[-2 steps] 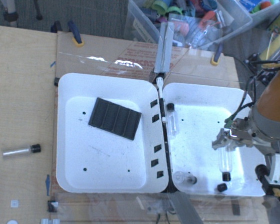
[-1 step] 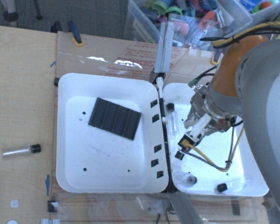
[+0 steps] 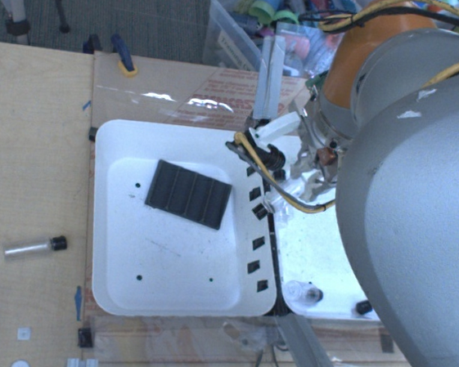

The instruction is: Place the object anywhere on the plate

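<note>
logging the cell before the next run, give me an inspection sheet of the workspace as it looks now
surface: wooden bench bearing a left white bin and a right white bin, side by side.
job's things: dark ribbed rectangular piece lying flat in the left bin's upper half; no plate recognisable.
clutter: small clear object in the right bin; vial with black cap on the bench left of the bins; blue clamp at the bench's far edge.
grippers: pincer region over the seam between the bins, hidden by the arm; state cannot be told.
cables: yellow and black cables looped at the wrist.
surroundings: clear tub of coloured toys behind the bench.
</note>
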Robot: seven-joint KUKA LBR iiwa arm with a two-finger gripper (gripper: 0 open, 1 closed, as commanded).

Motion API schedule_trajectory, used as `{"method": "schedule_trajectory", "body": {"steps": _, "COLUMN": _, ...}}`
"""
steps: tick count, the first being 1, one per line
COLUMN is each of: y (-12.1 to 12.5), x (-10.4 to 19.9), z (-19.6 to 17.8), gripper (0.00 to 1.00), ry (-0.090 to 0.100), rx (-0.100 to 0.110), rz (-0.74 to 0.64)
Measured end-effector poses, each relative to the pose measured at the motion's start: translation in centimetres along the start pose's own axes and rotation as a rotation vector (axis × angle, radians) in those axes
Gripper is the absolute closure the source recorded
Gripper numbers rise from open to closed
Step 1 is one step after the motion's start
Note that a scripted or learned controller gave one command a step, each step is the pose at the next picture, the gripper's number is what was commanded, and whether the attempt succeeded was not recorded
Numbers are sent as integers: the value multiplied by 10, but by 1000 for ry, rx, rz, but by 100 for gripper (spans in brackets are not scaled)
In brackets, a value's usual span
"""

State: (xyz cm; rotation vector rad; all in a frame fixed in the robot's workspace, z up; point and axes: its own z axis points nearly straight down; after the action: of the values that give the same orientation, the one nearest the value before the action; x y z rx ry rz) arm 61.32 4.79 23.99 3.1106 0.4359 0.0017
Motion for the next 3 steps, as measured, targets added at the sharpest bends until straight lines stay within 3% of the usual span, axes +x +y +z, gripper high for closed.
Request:
{"method": "schedule_trajectory", "body": {"steps": 1, "y": -50, "x": 6, "z": 22, "gripper": 100, "ry": -7, "rx": 4, "rz": -376}}
{"method": "schedule_trajectory", "body": {"steps": 2, "y": -99, "x": 61, "z": -45, "gripper": 100, "ry": -2, "rx": 1, "rz": -627}}
{"method": "schedule_trajectory", "body": {"steps": 3, "y": -144, "x": 47, "z": -42, "gripper": 100, "ry": -4, "rx": 4, "rz": -1254}}
